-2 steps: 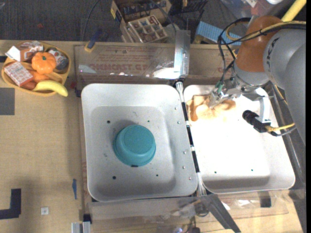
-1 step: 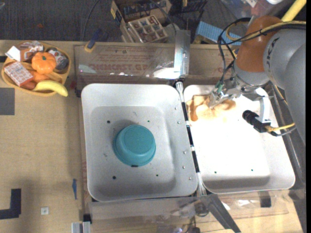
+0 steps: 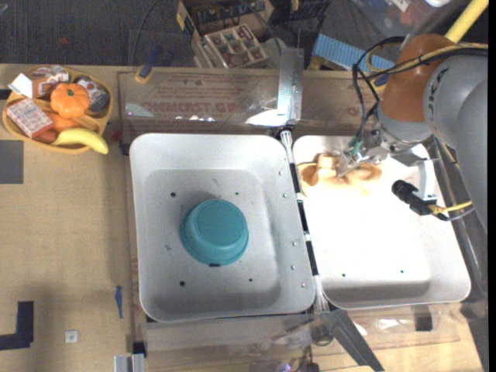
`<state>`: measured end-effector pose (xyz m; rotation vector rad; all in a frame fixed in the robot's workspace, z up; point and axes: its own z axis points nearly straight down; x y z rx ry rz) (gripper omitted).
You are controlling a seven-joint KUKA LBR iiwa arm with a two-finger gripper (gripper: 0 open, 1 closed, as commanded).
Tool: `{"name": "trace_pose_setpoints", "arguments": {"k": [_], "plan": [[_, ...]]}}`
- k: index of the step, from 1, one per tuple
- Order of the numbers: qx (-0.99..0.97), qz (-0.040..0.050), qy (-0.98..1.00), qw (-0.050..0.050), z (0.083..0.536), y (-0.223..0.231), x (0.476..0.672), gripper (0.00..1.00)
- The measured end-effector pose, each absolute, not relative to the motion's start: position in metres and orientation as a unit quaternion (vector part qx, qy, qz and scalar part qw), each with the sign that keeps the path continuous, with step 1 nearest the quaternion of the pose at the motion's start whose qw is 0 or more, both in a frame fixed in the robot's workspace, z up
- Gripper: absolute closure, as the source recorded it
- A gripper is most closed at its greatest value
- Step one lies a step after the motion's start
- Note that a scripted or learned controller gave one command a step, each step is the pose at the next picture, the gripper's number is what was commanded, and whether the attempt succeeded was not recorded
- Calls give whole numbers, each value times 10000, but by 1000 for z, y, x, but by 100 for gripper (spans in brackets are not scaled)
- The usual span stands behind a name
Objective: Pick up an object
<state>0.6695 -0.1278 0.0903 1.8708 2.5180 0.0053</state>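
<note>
Hand (image 3: 358, 155) positioned low over far-left corner of right bin (image 3: 387, 277), directly above tan pastry-like objects (image 3: 332, 170); grip state cannot be told. Teal bowl (image 3: 215, 231) sits upside down, central in left bin (image 3: 155, 208).

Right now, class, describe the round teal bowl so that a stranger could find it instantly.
Find the left white bin of the two side by side. Near its middle sits a round teal plastic bowl, upside down. Its solid blue-green colour separates it from the pale brown items in the right bin.
</note>
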Motion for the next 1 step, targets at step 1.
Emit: {"name": "trace_pose_setpoints", "arguments": {"k": [1], "plan": [[5952,10,8036,46,102,-127,671,100]]}}
